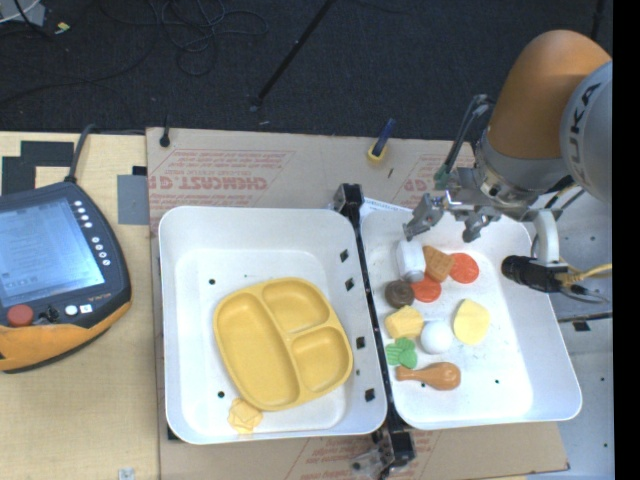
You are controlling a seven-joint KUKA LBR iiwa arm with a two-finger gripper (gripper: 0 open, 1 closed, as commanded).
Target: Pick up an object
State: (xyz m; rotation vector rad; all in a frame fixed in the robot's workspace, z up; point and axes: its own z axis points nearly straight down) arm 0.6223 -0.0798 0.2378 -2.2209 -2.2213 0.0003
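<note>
I am seeing the toy food lying in the right bin (545,393), gathered in its left half. A cone (437,263) is lying near the top, touching a red slice (464,268) on its right and a white cylinder (411,258) on its left. Below them a brown ball (400,292) and a small tomato (427,290) are sitting side by side. Lower down, a yellow cube (405,322), a white egg (436,337) and a lemon (471,321) are forming a row. A green piece (402,352) and a drumstick (430,375) are lying nearest to the front edge.

The tool (451,218) is hanging just above the cone and the cylinder, with its two fingers spread apart, and nothing is sitting between them. The arm (545,98) is reaching in from the right.

The left bin (190,268) is carrying a yellow tray (282,341) with three compartments, and a small yellow piece (243,417) is resting at the tray's front corner. Both bins are standing on the surface (60,408). A pendant (55,268) with a screen is lying at the left.
</note>
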